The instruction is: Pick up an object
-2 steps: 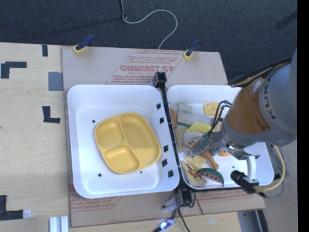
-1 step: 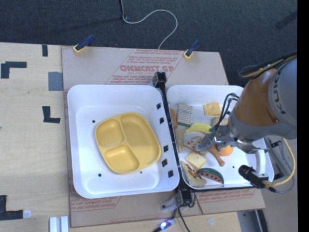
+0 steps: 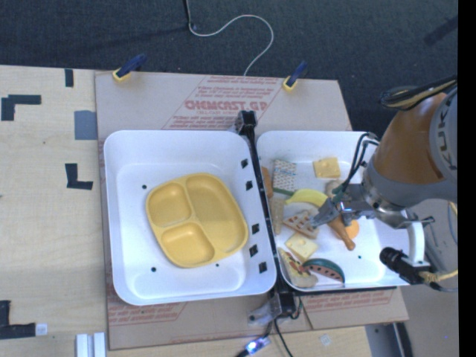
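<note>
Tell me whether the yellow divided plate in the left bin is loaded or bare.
Bare. The yellow divided plate lies flat in the left bin, and all three of its compartments show plain yellow surface with nothing in them.

The two-finger metal gripper [image 3: 332, 213] sits low over the right white plastic bin [image 3: 366, 274]; its fingertips are too small and blurred to tell their spacing. The grey arm with orange band [image 3: 413, 155] hides the bin's right wall. An orange carrot-shaped toy [image 3: 346, 233] is partly covered by the gripper. The arm is cut off at the right edge.
</note>
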